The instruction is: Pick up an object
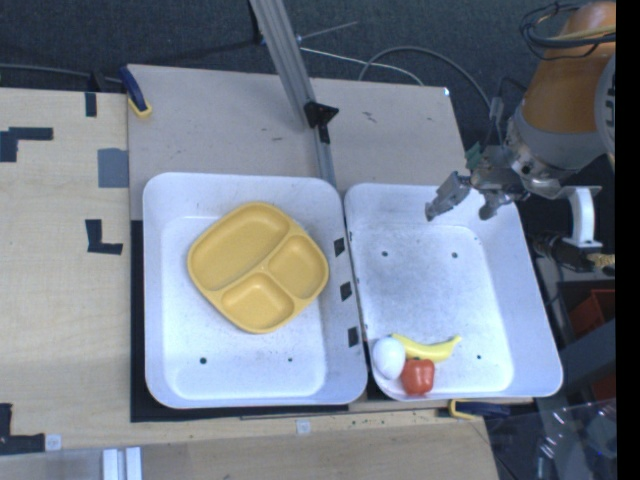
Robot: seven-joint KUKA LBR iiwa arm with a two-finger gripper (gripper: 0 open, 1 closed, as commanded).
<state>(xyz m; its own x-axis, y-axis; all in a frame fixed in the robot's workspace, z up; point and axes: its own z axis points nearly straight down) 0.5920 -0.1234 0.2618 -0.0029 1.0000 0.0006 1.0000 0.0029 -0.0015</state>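
Fingers of the gripper (468, 200) spread wide, nothing between them, at the right bin's (500, 268) far edge; banana (430, 347), egg (387, 357), pepper (419, 375) bunch at its near-left corner, likely slid there.

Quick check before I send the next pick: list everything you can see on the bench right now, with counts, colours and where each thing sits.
bins: two, white, side by side on the bench.
divided plate: one, yellow, three compartments, middle of the left bin.
banana: one, yellow, near corner of the right bin.
white ball: one, white, touching the banana's left end.
red piece: one, red, just below the banana.
clamp: one, blue and yellow, far left of the board.
metal pole: one, grey, slanting above the bins.
gripper: one, grey, jaws open, above the right bin's far edge, holding nothing.
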